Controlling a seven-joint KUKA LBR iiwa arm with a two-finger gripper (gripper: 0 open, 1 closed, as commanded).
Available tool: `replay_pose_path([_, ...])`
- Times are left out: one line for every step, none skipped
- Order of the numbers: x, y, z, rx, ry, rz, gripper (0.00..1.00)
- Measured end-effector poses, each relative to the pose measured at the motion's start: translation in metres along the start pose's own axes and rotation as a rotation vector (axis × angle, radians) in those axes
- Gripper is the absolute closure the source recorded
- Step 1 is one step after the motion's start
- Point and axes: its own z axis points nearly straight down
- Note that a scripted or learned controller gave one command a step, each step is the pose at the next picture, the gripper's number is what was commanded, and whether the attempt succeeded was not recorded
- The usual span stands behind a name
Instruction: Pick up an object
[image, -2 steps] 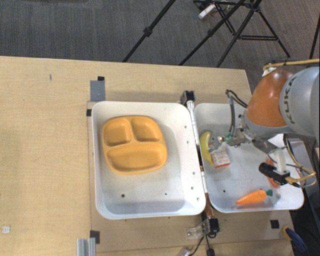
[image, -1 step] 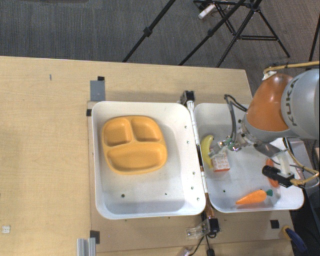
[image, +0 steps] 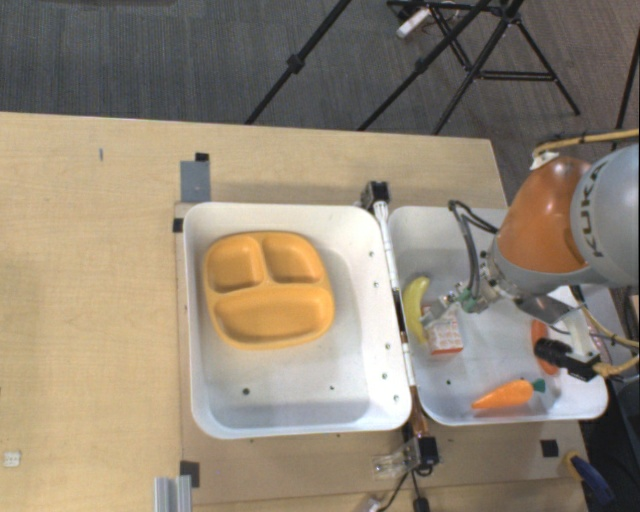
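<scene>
My gripper (image: 462, 298) hangs low in the right bin (image: 500, 415), wrist coming in from the right, orange band above it. Jaws mostly hidden by the wrist and cabling; can't tell whether they're apart or pinched. Nothing visibly between them.

Right bin contents: a banana (image: 414, 298), yellow, smooth, curved, lying along the left wall. Just beside it, a small boxy carton (image: 446, 336), white with a red lower part, tilted, close under my fingers; touching or not, can't tell. A carrot (image: 503, 396), orange, tapered, green tip at the right end, lies near the front wall, well apart from me. A reddish bit sits by the right side, partly hidden by cables, shape unclear.

Left bin (image: 290, 415): shallow white plastic, rounded corners, glossy. Holds a yellow divided tray (image: 268, 288), matte, three compartments, rounded outline, sitting toward the back left.

Bench (image: 90, 300) is pale wood-look, flat, smooth. Metal clamps at bin corners. Beyond the bench, grey carpet (image: 150, 50) and black tripod legs (image: 480, 50).
</scene>
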Motion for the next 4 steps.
replay_pose_path([0.008,-0.015,0.000,0.000,-0.001,-0.062,0.00])
replay_pose_path([0.018,-0.029,0.000,0.002,-0.001,-0.066,0.00])
replay_pose_path([0.025,-0.043,0.001,0.002,-0.001,-0.135,0.00])
replay_pose_path([0.030,-0.052,0.001,0.003,0.000,-0.085,0.00])
